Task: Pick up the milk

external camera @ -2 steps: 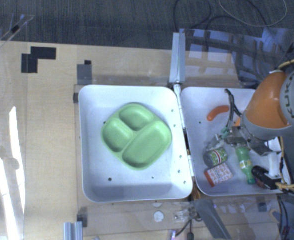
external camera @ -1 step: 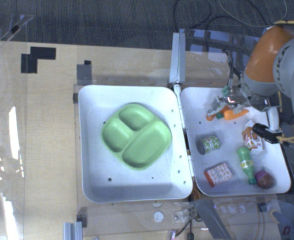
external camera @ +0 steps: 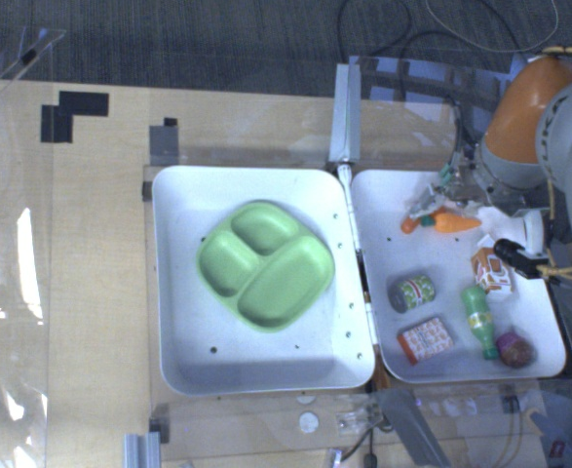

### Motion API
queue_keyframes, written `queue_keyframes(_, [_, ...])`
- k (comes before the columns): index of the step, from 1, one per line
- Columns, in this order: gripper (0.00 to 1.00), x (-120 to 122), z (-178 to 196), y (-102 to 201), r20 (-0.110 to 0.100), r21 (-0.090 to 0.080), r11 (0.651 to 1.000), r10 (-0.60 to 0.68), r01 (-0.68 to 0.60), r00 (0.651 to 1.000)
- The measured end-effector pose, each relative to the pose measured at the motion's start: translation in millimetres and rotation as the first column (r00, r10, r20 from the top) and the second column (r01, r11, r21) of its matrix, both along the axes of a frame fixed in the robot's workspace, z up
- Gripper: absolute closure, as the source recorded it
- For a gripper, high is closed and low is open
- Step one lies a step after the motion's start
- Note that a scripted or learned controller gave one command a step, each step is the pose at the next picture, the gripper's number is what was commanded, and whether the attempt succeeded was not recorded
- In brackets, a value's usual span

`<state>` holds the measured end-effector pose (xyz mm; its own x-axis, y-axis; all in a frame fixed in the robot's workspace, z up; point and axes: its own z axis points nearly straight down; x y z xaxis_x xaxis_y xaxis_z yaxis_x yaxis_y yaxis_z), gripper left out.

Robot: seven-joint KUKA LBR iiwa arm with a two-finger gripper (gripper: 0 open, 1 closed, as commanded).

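So: milk = small white/orange carton, rt bin; gripper by carrot, open/shut unclear.

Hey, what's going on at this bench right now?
A grey robot arm with an orange band reaches over the right-hand shallow white bin. Its gripper is at the bin's far side, next to an orange toy carrot. The small white and orange-brown milk carton lies apart from it, nearer the bin's right wall, not picked up. A green divided plastic plate lies in the left-hand white bin.
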<state>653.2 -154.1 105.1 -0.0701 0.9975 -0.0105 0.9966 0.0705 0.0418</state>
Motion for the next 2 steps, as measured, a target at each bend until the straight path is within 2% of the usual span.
queue_keyframes(1, [0.00,-0.5,-17.0,60.5,-0.033,0.008,1.000,-0.027,0.028,0.999])
queue_keyframes(2, [1.00,0.6,-5.3,61.4,-0.031,0.007,1.000,-0.023,0.023,0.999])
